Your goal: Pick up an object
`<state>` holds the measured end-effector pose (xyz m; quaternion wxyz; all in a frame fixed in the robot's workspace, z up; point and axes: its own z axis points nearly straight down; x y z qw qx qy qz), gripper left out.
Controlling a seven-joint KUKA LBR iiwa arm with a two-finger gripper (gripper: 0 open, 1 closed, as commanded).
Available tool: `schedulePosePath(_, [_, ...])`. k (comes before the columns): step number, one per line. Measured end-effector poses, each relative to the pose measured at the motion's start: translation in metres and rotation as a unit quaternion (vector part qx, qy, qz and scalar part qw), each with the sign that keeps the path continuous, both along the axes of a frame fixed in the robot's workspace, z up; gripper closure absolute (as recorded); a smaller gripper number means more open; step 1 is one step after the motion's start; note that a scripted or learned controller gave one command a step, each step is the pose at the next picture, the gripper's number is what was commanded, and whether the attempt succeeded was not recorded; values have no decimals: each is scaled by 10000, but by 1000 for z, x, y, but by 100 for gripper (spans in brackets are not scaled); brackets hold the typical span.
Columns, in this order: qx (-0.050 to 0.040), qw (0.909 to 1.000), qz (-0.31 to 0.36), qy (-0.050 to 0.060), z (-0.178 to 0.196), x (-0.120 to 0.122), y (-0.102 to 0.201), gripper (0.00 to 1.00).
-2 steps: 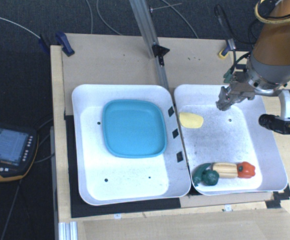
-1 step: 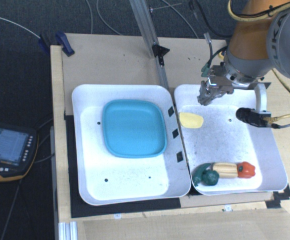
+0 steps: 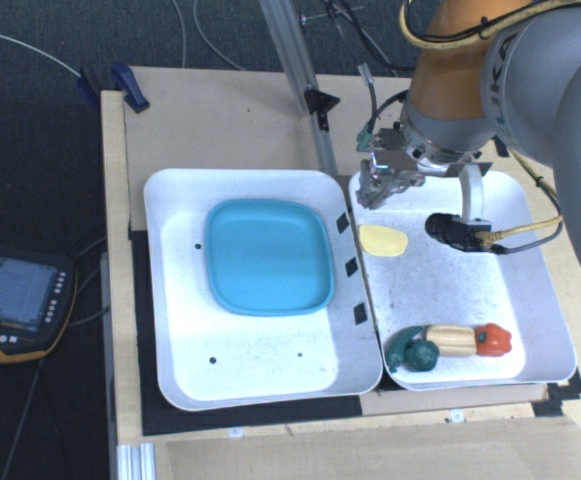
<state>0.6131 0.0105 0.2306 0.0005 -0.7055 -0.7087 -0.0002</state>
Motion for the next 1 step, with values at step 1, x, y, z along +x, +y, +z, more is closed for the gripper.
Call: schedulePosePath(1, [3, 10000, 3, -7, 7, 17, 55, 100])
